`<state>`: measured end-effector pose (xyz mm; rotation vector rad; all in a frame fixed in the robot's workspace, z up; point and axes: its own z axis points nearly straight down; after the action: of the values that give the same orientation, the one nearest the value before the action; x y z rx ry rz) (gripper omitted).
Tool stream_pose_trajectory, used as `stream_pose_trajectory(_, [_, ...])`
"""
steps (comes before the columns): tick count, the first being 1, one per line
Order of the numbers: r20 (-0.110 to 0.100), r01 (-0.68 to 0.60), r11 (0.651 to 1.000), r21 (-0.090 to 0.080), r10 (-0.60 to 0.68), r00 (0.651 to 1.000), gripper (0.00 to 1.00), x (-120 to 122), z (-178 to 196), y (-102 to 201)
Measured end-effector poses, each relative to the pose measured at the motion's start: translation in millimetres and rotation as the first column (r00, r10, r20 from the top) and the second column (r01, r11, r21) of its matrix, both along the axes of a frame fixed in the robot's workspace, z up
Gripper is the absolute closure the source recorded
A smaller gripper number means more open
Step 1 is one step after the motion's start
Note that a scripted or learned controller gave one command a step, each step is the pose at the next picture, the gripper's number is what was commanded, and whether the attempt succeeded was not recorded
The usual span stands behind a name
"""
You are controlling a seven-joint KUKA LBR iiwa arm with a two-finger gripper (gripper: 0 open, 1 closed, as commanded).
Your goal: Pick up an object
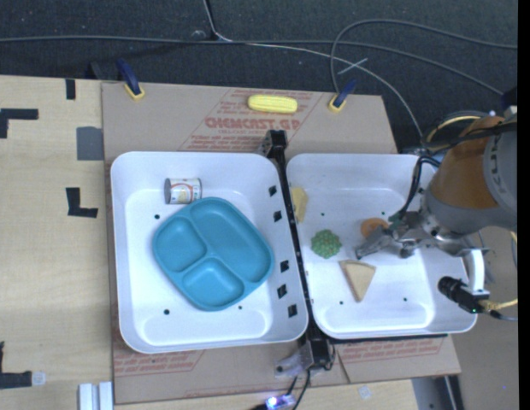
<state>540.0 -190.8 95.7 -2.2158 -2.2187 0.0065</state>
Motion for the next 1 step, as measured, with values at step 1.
stream_pose_trajectory(1, [0.007,0.0,1.0,-0.003,0.0,1.0,0.0,0.6,-10.2,0.1])
